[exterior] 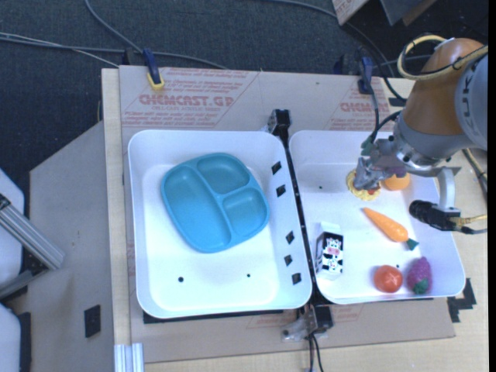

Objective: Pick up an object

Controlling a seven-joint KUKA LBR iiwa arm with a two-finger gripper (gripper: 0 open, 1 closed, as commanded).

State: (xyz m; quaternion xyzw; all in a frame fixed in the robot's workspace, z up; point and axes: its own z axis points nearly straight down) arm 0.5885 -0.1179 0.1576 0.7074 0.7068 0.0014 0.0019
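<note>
Step in hand, as I judge it: descent to grasp. Gripper (pixel 367 178) sits low in the right bin (pixel 446 242), over a small yellow and orange item (pixel 395 181) near the far wall; whether the fingers are open, closed or gripping, I cannot tell. The smooth tapered carrot (pixel 387 225) lies just nearer than the gripper; the round glossy tomato (pixel 388 278) and knobbly purple grapes (pixel 419 273) beyond it, and the flat printed carton (pixel 332 253) leftward. Next move calls for a firm close, then a straight lift.

Blue divided plate (pixel 215 201) in white left bin (pixel 147 231). Right white bin (pixel 446 246): orange carrot (pixel 385 224), red tomato (pixel 388 278), purple grapes (pixel 419 273), black-and-white cow-spotted carton (pixel 332 253).
</note>
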